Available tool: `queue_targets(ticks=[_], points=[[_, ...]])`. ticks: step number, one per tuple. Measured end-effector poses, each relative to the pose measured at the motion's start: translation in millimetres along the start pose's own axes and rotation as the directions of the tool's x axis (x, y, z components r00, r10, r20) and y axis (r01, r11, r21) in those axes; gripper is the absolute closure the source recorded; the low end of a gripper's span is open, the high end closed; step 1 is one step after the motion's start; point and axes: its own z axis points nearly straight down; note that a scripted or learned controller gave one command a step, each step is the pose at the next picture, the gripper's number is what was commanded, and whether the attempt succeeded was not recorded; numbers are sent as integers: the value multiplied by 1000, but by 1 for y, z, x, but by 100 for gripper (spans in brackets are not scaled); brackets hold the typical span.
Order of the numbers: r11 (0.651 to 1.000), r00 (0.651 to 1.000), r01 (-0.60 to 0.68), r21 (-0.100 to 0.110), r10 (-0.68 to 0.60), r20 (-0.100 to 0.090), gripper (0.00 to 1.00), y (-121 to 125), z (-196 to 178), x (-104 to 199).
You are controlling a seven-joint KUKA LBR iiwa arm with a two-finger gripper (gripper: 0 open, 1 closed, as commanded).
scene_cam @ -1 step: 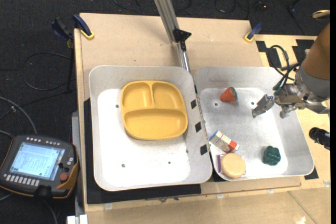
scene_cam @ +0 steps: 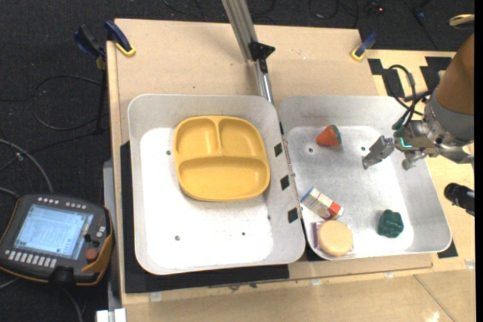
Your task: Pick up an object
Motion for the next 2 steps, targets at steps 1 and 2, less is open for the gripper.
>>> queue_targets(ticks=[1,2], points=[[1000,1000,-2,3,2,0,0,-2,45,-5],[1000,1000,-2,4,2,0,0,-4,89,-9]])
